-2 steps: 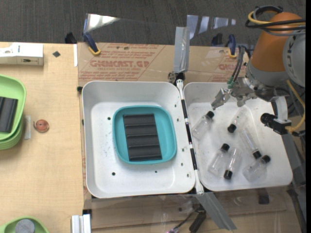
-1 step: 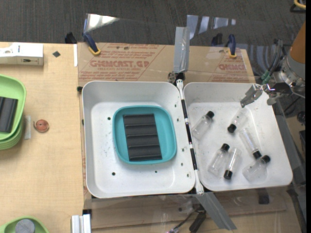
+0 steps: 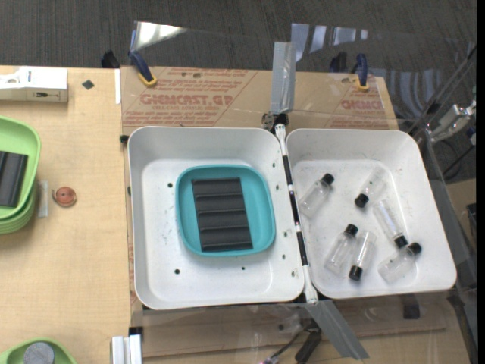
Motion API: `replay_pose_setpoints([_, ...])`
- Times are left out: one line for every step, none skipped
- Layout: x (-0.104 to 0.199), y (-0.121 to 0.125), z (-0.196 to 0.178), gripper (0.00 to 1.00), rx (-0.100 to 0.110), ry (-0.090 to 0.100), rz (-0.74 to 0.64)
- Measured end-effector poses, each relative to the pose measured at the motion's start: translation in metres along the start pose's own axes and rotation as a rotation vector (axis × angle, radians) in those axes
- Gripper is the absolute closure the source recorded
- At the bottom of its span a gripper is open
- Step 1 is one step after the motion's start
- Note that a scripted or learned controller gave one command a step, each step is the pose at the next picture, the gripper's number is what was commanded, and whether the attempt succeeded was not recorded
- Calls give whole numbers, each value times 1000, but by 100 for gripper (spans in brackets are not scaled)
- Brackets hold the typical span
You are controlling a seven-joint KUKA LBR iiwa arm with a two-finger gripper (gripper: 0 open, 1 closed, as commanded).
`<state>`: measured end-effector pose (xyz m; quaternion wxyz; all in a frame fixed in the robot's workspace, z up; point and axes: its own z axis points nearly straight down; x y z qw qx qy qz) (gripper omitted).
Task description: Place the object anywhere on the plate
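six small clear plastic vials with black caps (image 3: 362,237) lie scattered in the right white bin (image 3: 424,203), beside the left bin's teal square plate (image 3: 261,203); pincer state i cannot tell.

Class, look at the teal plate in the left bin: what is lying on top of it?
A black ribbed block lies on the teal plate, covering its middle; the plate surface beneath it is hidden.
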<state>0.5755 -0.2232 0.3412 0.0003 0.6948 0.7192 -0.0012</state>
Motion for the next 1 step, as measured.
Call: replay_pose_setpoints([0, 35, -100, 0, 0, 0, 24])
